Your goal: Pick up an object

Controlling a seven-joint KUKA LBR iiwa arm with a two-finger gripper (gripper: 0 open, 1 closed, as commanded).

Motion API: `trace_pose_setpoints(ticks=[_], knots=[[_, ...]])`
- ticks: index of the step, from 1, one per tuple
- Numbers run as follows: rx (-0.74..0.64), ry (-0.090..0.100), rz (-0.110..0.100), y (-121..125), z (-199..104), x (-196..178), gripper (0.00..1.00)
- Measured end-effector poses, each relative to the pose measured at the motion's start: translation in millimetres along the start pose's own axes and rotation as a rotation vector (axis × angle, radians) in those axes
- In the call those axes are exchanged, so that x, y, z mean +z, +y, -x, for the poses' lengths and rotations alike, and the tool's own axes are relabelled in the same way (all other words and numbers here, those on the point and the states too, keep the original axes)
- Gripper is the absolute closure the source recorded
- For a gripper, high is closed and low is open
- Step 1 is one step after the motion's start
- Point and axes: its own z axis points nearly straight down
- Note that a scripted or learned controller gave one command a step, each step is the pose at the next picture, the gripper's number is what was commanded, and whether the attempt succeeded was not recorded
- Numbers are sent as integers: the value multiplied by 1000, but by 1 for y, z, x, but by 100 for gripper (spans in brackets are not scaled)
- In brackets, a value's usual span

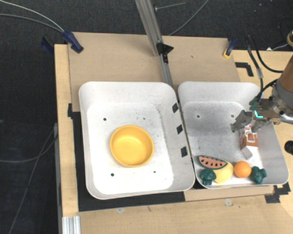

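A small brown-and-white object (250, 139) sits in the right bin (219, 99), gripped between the fingers of the pincer (249, 136). Toy fruits (229, 169) crowd that bin's near edge. A yellow bowl (132, 145) rests in the left bin (122, 94) on the tan tabletop (117, 52), dark carpet (19, 130) around it.

Glossy plastic bowl (131, 145), matt wood bench (117, 57).

in the right bin (205, 94), floor lay open from 9 round to 1 o'clock. toys crowded its 6 o'clock edge: watermelon slice (213, 161), lemon (224, 172), orange (242, 169), two green pieces. the yellow bowl (132, 145) occupied the left bin (95, 99) centre.
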Motion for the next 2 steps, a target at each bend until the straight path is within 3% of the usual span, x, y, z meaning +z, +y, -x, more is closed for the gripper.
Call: trace_pose_setpoints(ticks=[1, 2], knots=[[-1, -1, 5, 1, 0, -2, 0], [0, 2, -4, 3, -7, 43, 0]])
